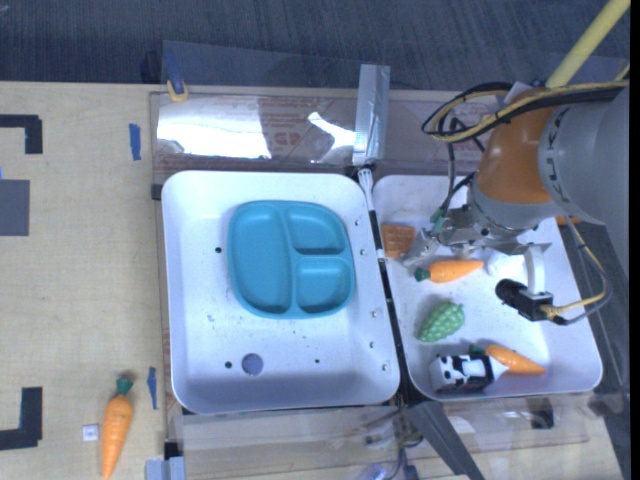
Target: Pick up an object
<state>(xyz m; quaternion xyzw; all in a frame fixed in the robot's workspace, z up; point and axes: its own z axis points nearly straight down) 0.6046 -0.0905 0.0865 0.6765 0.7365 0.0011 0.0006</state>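
Over the right bin (575,368), my gripper (448,253) hangs just at twelve o'clock of a carrot (455,270), so I judge I'm descending to grasp; next I must straddle it, though how my tool stands I cannot tell.

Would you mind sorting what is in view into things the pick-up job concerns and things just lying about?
Job in hand:
gripper, low in the right bin
carrot just below it
orange block
green toy
black-and-white toy
second carrot

Lying about:
blue divided plate in the left bin
carrot on the bench
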